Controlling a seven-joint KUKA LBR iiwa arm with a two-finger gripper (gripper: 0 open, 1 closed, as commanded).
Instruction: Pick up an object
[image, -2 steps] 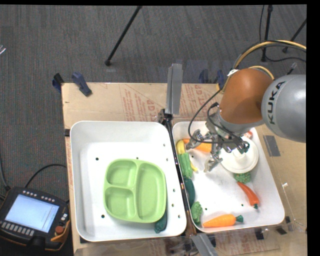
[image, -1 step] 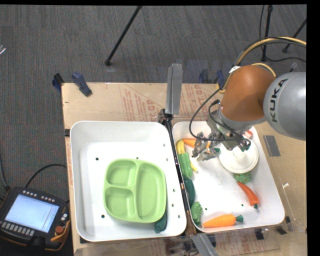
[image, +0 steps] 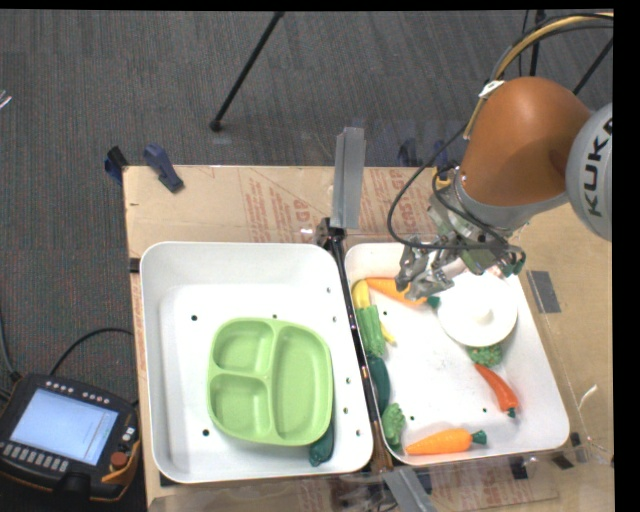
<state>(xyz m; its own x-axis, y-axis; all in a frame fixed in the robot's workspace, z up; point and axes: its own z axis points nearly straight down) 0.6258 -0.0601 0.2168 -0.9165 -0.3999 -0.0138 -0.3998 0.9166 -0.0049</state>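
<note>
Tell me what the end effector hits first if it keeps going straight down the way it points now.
Most likely the orange carrot at the top-left of the right bin: the end effector hangs right over it, pointing down. Depth is hard to judge from this slanted view, so it might land on the bin floor just beside it.

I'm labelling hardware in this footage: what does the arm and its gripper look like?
The arm has a large rounded orange section beside a grey shell printed with dark KUKA lettering. Black cables loop around the wrist, and a pale hose arcs above the orange part. The gripper is a small metallic grey assembly.
</note>
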